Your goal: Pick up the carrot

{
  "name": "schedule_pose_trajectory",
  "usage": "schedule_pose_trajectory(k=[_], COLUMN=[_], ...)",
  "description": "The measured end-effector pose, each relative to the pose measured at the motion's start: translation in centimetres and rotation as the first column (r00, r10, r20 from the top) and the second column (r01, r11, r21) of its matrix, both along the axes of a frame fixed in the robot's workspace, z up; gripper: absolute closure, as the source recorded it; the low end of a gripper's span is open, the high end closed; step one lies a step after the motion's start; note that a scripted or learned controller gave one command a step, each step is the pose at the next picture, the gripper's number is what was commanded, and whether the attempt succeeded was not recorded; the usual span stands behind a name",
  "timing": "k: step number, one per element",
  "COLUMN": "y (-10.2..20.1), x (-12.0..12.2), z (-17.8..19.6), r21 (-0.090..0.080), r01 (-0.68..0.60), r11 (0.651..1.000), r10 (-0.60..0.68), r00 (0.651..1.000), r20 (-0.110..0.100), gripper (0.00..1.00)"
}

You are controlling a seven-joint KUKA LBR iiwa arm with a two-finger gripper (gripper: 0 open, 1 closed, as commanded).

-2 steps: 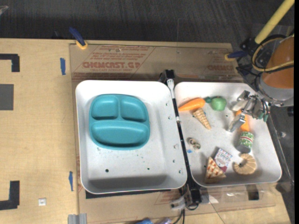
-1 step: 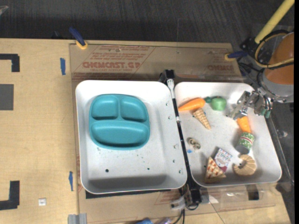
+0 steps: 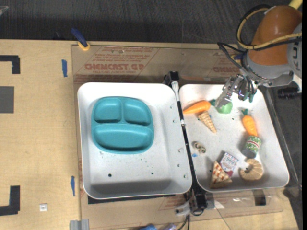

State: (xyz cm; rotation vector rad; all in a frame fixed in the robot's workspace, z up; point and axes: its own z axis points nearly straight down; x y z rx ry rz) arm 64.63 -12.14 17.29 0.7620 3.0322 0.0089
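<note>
A short orange carrot (image 3: pixel 249 124) with a green top lies in the right part of the right bin (image 3: pixel 278 143), pointing toward the near side. A longer orange tapered piece (image 3: pixel 196 107), also carrot-like, lies at the bin's far left. My gripper (image 3: pixel 224 98) hangs over the bin's far middle between the two, just above a small green object (image 3: pixel 224 108). It is left of and beyond the green-topped carrot and holds nothing that I can see.
The right bin also holds an ice-cream cone (image 3: pixel 207 121), a small bottle (image 3: pixel 251 145), a pizza slice (image 3: pixel 219 173), a tan pastry (image 3: pixel 252 169) and a small ring (image 3: pixel 199 148). The left bin (image 3: pixel 96 176) carries a teal divided plate (image 3: pixel 123 124).
</note>
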Motion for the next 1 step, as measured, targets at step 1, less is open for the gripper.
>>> schedule_pose_trajectory(k=[1], y=[-0.43], x=[-0.27], z=[-0.34], r21=[-0.002], r01=[0.006], r11=[1.000], r10=[-0.006], r00=[1.000], r20=[-0.007], gripper=[0.00])
